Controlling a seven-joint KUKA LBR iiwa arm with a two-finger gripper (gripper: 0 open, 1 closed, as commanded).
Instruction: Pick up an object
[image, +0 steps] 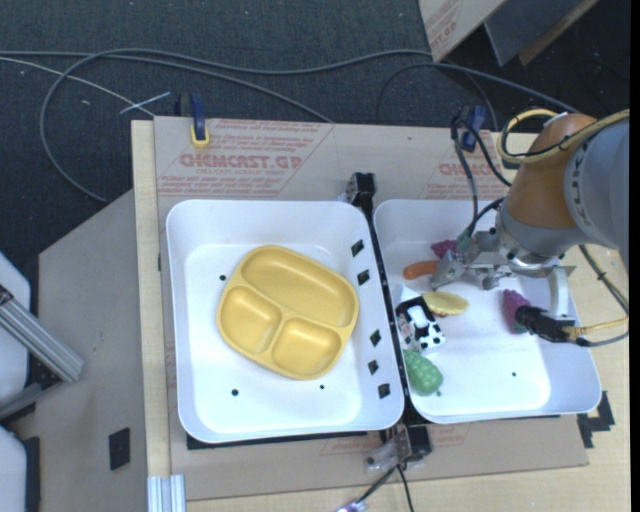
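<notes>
The tool (452, 272) hangs low over the right bin (560, 392), near the orange carrot-like piece (421, 269) and the yellow piece (447, 304); how its tips stand I cannot tell. Also in that bin lie a black-and-white toy (420, 325), a green object (424, 373) and a magenta piece (515, 306), while the left bin (190, 330) holds a yellow divided plate (288, 311).

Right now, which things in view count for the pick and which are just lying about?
For the pick: gripper; right bin holding orange carrot-like toy, yellow piece, black-and-white cow toy, green toy, magenta piece.

Lying about: left bin, yellow divided plate.
</notes>
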